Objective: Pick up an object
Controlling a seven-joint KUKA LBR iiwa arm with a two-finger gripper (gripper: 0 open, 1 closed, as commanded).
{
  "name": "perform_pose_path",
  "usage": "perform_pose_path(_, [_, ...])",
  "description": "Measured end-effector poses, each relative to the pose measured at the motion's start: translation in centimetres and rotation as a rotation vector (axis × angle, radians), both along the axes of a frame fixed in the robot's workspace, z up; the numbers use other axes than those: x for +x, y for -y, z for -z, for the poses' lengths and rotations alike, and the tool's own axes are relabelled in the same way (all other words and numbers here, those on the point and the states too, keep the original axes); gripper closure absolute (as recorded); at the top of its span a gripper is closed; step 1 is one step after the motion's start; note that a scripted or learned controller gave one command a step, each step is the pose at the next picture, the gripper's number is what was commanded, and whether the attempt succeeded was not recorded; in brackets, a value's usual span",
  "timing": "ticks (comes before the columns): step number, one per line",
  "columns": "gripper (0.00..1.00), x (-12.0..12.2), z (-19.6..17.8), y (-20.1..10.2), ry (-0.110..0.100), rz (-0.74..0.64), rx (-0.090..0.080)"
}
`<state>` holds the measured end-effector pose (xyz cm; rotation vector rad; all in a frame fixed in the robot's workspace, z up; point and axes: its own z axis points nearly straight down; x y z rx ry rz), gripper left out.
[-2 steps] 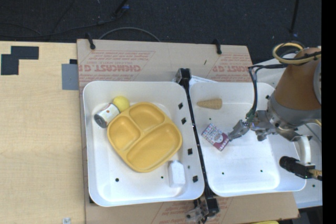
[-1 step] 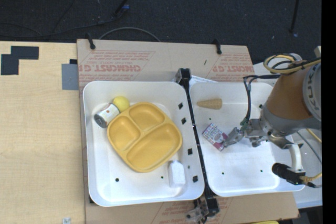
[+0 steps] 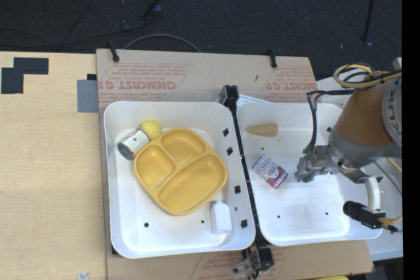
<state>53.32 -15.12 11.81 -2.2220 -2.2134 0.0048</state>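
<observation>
In the right bin [image 3: 308, 223] lie a small red and white packet [image 3: 269, 170] near the left wall and a tan cone-shaped piece [image 3: 262, 130] further back. My gripper [image 3: 304, 171] hangs low over the right bin, just right of the packet and apart from it. The grey arm with its orange band comes in from the right. The left bin [image 3: 125, 220] holds a yellow divided plate [image 3: 180, 170], a yellow ball [image 3: 151, 129], a small can [image 3: 132, 143] on its side, and a white block [image 3: 221, 216].
A black divider [image 3: 241, 167] with clips runs between the two bins. Cardboard [image 3: 197, 75] lies under and behind the bins. Cables and a black fitting [image 3: 364, 214] sit at the right bin's right edge.
</observation>
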Motion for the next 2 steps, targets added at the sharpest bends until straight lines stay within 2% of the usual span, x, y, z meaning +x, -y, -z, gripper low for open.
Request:
perform_pose_path(1, [1.00,0.5,-4.7,-0.8,0.007,-0.006,-0.001])
perform_pose_path(2, [1.00,0.3,-11.0,-0.8,0.010,-0.006,-0.002])
